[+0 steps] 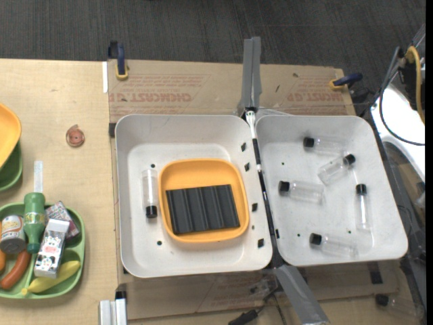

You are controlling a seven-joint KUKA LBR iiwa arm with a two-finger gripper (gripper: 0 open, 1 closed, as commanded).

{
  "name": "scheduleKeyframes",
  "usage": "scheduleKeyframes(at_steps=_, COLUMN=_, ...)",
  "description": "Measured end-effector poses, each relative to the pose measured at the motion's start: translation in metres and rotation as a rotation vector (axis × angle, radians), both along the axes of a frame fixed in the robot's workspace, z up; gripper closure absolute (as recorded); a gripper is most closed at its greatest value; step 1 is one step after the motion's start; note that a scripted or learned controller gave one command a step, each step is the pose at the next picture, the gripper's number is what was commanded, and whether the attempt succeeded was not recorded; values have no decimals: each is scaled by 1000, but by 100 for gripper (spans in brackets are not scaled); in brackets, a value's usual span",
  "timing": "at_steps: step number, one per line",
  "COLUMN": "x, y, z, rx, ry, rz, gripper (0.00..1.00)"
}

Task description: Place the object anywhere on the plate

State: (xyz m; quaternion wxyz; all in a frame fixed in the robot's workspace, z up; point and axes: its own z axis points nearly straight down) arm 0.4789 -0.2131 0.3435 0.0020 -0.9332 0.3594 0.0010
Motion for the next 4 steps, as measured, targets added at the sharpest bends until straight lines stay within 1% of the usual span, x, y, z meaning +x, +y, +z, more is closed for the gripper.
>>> scheduleKeyframes(at_steps=1, x=7, y=1, z=37, rx=1, ry=-2, rz=132, gripper=0)
scheduleKeyframes(at_steps=2, x=24, y=-8, z=33, rx=3, ry=-5, rz=508, gripper=0)
scheduleKeyframes(at_steps=3, x=13, y=-8, z=66, rx=4, ry=-8, rz=536, gripper=0)
scheduleKeyframes(at_steps=4, x=7, y=-8, z=57, rx=3, ry=-8, rz=537, gripper=0)
